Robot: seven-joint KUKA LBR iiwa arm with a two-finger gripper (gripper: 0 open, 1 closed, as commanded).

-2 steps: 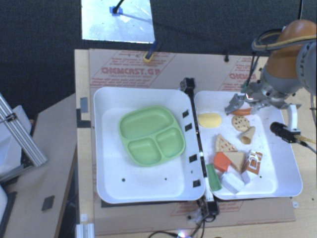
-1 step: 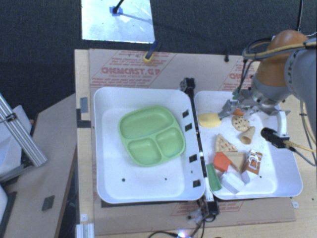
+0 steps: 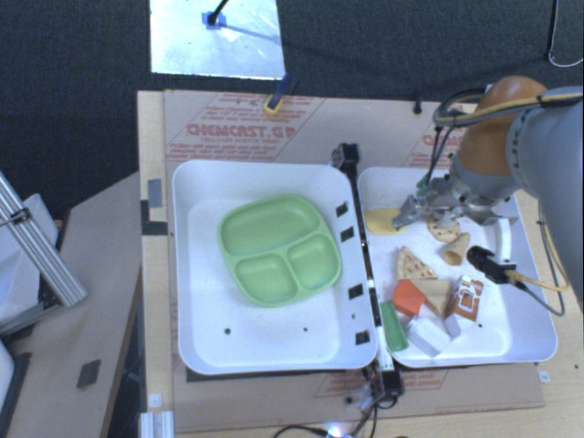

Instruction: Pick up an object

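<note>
My gripper [image 3: 412, 210] is low in the back left part of the right bin [image 3: 525, 336], just above and right of a flat yellow piece [image 3: 381, 220]. Close by on its right lie a round brown cookie [image 3: 444, 231] and a tan cone [image 3: 455, 248]. In front of them rests a pizza-slice wedge [image 3: 415, 265]. Nearer the front are an orange block [image 3: 408, 297], a tan block [image 3: 437, 291], a red and white box [image 3: 467, 300], a green stick [image 3: 394, 327] and a white block [image 3: 425, 337]. Nothing is visibly held.
The left bin [image 3: 196, 336] holds a green divided tray [image 3: 278, 249]. A ridge with black clips [image 3: 358, 254] separates the two bins. My grey arm [image 3: 547, 144] comes in over the right bin's back right corner.
</note>
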